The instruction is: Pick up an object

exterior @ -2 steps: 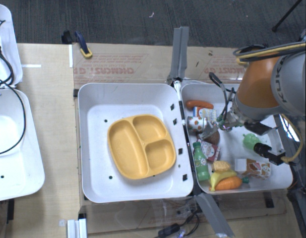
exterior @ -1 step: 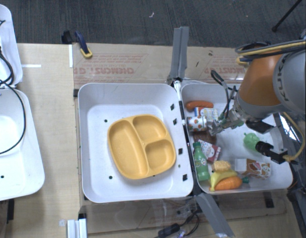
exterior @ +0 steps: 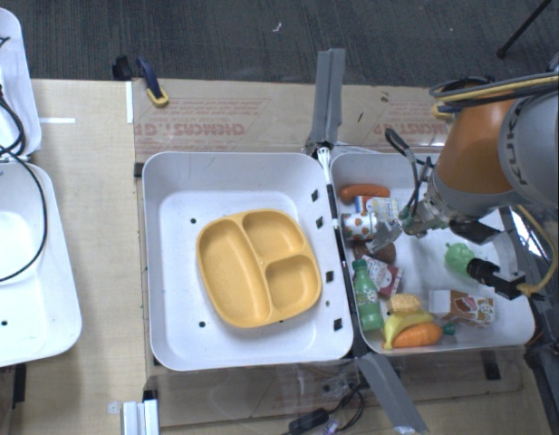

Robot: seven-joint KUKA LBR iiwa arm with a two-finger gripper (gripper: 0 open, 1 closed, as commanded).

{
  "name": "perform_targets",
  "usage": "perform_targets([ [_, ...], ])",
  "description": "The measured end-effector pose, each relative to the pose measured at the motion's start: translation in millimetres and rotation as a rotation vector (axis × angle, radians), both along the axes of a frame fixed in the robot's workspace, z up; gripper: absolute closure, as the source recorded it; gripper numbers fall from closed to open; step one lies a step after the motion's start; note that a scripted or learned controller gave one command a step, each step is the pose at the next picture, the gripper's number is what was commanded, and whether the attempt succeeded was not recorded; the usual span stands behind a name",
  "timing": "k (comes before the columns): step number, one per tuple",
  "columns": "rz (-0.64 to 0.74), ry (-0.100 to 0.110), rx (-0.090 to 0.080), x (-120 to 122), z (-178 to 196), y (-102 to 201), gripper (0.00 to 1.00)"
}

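Two fingers (exterior: pixel 388 234) reach down into the right bin (exterior: pixel 519 329) near its left wall, but whether they are spread or closed on anything cannot be made out — they blur into the clutter of small packets beneath them. Just beside them, toward the bin's far end, lies a red sausage (exterior: pixel 364 190); a white-and-red can (exterior: pixel 359 225) sits close to their tips. Toward the bin's near end stand a green bottle (exterior: pixel 366 294), a yellow block (exterior: pixel 405 304) and an orange carrot (exterior: pixel 417 334). A green toy (exterior: pixel 459 258) and a printed carton (exterior: pixel 473 308) rest further right in the same bin. The grey arm with its orange band (exterior: pixel 474 157) overhangs the bin's right side. Left of this bin, the other bin (exterior: pixel 170 198) holds a yellow divided tray (exterior: pixel 258 266) — all on the tabletop (exterior: pixel 89 134).
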State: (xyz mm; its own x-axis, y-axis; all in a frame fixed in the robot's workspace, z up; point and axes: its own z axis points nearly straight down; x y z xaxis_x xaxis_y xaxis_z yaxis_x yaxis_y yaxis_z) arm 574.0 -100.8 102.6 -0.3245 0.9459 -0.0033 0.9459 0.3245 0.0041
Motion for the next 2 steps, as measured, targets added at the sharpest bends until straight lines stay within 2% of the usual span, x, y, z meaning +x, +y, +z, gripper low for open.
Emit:
perform_targets([
  [1, -0.013, 0.003, 0.002, -3.0, -9.8, -7.5, 0.0],
  [2, -0.016, 0.003, 0.002, -2.6, -0.5, -8.1, 1.0],
])
